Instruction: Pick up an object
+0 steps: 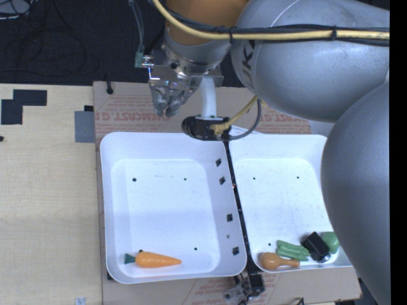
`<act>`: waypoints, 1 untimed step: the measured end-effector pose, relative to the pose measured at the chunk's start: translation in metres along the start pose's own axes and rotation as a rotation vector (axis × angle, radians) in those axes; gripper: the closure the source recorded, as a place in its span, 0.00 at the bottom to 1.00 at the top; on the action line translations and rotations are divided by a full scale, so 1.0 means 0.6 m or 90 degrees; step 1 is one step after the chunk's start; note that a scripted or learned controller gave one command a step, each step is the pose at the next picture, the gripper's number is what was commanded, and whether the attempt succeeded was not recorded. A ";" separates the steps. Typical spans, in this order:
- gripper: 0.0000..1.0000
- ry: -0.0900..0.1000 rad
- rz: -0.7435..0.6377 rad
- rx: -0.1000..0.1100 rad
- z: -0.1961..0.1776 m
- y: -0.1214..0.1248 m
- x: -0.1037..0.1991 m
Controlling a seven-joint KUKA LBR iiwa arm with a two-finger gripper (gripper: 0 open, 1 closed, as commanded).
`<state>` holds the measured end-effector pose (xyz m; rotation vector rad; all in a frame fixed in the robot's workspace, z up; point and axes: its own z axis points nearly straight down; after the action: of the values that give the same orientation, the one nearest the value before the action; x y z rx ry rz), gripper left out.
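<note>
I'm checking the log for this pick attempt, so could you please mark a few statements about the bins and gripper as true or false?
1. An orange carrot lies in the left bin. True.
2. The gripper grips the carrot. False: it hangs above the left bin's far edge, away from the carrot.
3. The right bin holds several items in its near corner. True.
4. The carrot lies in the left bin's far corner. False: it lies along the near wall.
</note>
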<state>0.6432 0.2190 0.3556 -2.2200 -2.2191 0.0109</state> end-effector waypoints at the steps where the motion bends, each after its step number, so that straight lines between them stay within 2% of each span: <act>1: 1.00 0.001 0.003 -0.004 -0.061 0.001 -0.115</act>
<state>0.6441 0.1499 0.3922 -2.2275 -2.2169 0.0028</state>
